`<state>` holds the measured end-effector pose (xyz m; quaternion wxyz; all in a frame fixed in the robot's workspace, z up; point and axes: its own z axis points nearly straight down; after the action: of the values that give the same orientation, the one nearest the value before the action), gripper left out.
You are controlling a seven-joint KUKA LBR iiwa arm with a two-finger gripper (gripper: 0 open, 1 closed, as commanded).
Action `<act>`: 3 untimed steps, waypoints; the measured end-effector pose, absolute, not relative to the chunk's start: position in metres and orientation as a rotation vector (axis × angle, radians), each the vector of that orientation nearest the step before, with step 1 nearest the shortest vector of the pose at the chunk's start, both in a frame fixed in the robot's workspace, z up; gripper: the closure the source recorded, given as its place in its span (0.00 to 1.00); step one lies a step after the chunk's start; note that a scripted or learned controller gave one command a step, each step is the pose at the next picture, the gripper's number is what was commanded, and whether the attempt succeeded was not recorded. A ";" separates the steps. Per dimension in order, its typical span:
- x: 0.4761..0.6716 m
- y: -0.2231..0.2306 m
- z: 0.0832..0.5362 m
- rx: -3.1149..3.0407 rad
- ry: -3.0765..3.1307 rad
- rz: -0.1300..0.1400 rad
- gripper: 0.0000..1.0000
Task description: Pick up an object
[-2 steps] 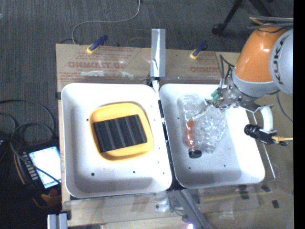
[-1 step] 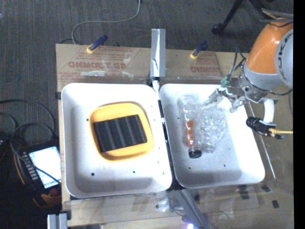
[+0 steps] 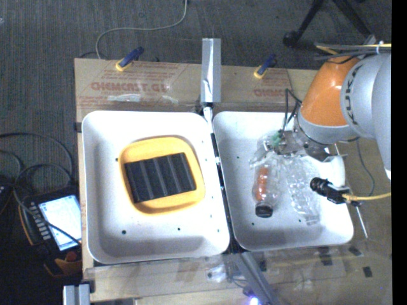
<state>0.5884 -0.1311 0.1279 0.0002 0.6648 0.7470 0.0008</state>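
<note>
In the left bin (image 3: 102, 234) lies a yellow object with a black ribbed top (image 3: 163, 175). The right bin (image 3: 241, 138) holds a clear bottle with orange contents and a black cap (image 3: 264, 188), lying lengthwise with the cap toward the front. A crumpled clear plastic piece (image 3: 299, 184) lies just to its right. My gripper (image 3: 291, 146) reaches down into the back of the right bin, above the far ends of the bottle and the plastic piece. The grey wrist and its orange band cover most of it.
A cardboard sheet (image 3: 140, 88) with two blue clamps lies behind the bins. A metal post (image 3: 210, 68) stands at the back between them. A tablet (image 3: 54, 218) and cables sit on the floor to the left.
</note>
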 end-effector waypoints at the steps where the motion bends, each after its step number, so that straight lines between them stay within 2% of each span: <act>1: 0.569 -0.122 0.105 1.927 2.433 0.031 0.00; 2: 0.570 -0.120 0.114 1.926 2.434 0.037 1.00; 3: 0.583 -0.059 0.183 2.218 2.227 -0.003 1.00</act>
<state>0.5826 -0.0592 0.1829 -0.0007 0.7056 0.7086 -0.0010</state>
